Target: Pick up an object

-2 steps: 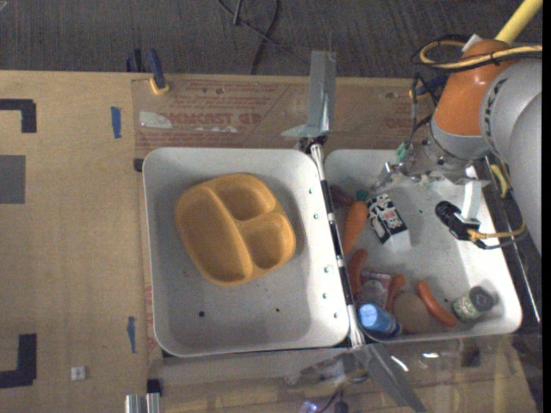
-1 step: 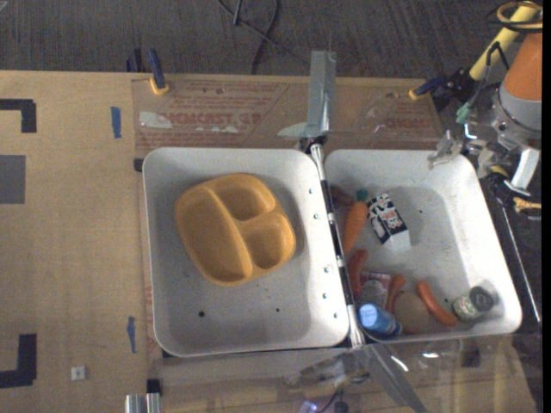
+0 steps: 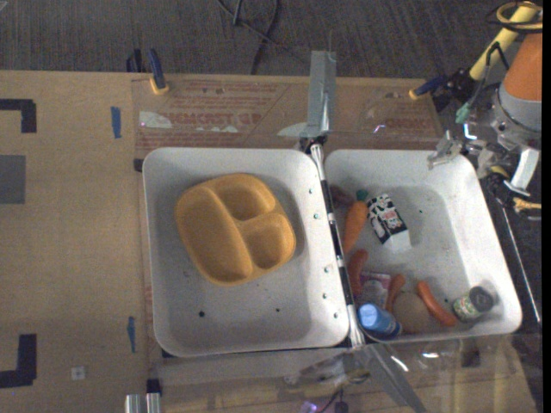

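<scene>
The arm's gripper (image 3: 516, 157) hangs over the right bin's (image 3: 461, 231) far right corner; whether its fingers are apart, I cannot tell. A milk carton (image 3: 387, 219), carrot (image 3: 355, 222) and sausages (image 3: 435, 304) lie in that bin; a yellow plate (image 3: 235, 227) fills the left bin (image 3: 164, 256).

Two bins sit side by side on a bench: a divided plate (image 3: 237, 228) lies in the left bin (image 3: 172, 317). In the right bin (image 3: 482, 231), a carton (image 3: 387, 219) rests near centre, a carrot (image 3: 355, 222) just beside it at 9 o'clock, a can (image 3: 473, 304) at 5 o'clock, a bottle (image 3: 376, 319) at 7 o'clock.
</scene>
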{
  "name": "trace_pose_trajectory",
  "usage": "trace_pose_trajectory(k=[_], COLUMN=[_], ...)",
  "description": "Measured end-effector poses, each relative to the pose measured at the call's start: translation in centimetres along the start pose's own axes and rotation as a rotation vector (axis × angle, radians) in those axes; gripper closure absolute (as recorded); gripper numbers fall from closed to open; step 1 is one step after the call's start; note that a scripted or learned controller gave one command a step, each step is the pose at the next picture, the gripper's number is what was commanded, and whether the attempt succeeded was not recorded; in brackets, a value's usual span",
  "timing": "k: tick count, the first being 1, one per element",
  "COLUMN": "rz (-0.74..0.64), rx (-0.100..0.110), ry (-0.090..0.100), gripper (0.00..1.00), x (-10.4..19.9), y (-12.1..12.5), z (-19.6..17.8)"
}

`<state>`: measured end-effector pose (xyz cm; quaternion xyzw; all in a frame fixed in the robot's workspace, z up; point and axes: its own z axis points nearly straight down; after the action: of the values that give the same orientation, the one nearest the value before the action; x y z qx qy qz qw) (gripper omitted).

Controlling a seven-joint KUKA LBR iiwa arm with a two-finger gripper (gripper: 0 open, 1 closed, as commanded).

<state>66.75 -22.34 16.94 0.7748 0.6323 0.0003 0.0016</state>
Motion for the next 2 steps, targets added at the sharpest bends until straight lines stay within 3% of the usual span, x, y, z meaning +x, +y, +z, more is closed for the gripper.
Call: trace_pose_trajectory(k=[1, 2], rz=[-0.153, 0.34], rx=[-0.003, 0.002], ry=[0.0, 0.0], gripper=[0.0, 0.0], x=[2.1, 0.2], y=[-0.3, -6.9], z=[6.3, -5.1])
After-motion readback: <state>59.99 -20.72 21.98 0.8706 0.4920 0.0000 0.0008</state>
